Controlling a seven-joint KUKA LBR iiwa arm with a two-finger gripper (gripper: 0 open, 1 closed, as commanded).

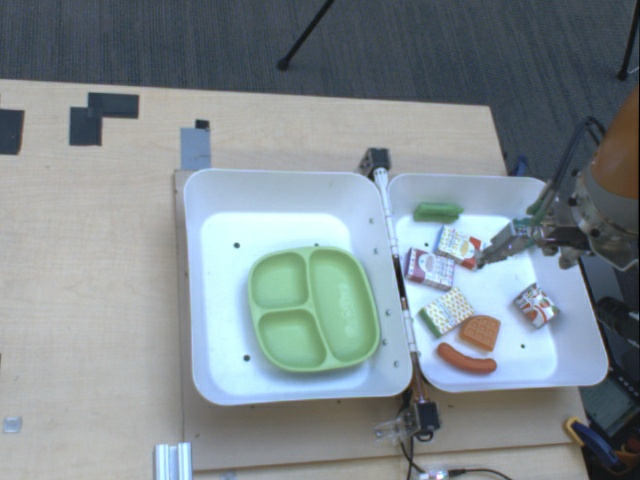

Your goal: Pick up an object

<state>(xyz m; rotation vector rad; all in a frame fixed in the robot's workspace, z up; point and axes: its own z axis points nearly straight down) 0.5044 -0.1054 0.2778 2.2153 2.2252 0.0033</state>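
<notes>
The right bin point(575, 368) holds several small toy foods. A green pickle-shaped piece point(437, 210) lies at the back. A white, red and blue carton point(455, 243) and a red and white carton point(430, 268) sit near the middle. A green chequered pack point(447, 311), an orange waffle point(480, 332) and a red sausage point(466, 359) lie towards the front. A small white and red pack point(536, 306) is at the right. My gripper point(484, 258) reaches in from the right, slanting down-left, its tip just right of the white, red and blue carton. Nothing hangs from it.
The left bin point(215, 258) carries a green three-compartment plate point(314, 308). A metal divider point(395, 268) runs between the bins. The arm's body point(610, 203) hangs over the right bin's right rim. Bare white floor lies between the waffle and the small pack.
</notes>
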